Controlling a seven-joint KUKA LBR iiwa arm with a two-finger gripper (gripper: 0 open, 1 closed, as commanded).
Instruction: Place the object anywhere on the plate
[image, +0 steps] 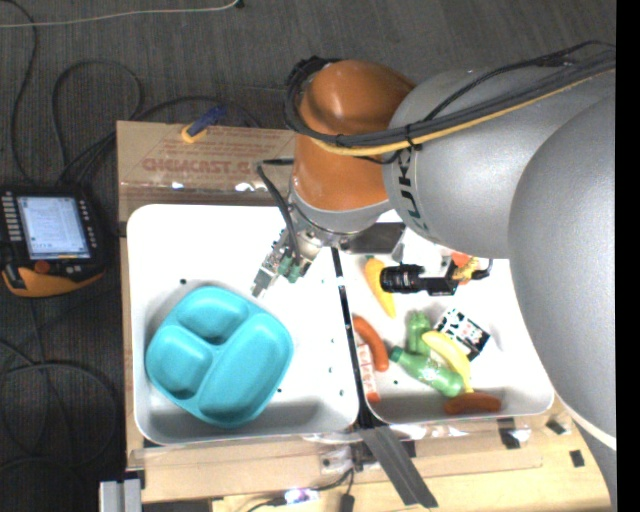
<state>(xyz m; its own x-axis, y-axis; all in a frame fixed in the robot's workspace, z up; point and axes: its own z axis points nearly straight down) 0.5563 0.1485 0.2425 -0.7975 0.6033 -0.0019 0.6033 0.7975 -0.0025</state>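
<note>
We see the arm (470, 120) reaching in from the right and across the wall between the bins, so that its end effector (272, 272) hangs over the left bin (190, 240), just beyond the far right edge of the plate (220, 355). That position fits the task: the turquoise plate lies alone in the left bin with all its compartments facing up, so anything let go above it can land in any section and count. We cannot tell whether the end effector is apart, together or clamped on anything. A small green bit (291, 268) shows beside its tip, but we cannot say if that is a carried thing or part of the tool. The object is therefore not on the plate, which bears nothing, and we cannot confirm that it is in the grip. The loose things all lie in the right bin (510, 370): a yellow piece (375, 285) near the dividing wall, a red sausage (370, 342) below it, a green bottle (432, 368) with a banana (447, 350) touching it, and a black-and-white box (465, 330) just beside them. We judge that if something is carried, the end effector needs to come a little nearer and leftward to be over the plate proper, since from here a drop could hit the rim or the bare floor of the bin. If nothing is carried, the pick lies in the crowded right bin, where close neighbours make a clean grasp harder.
</note>
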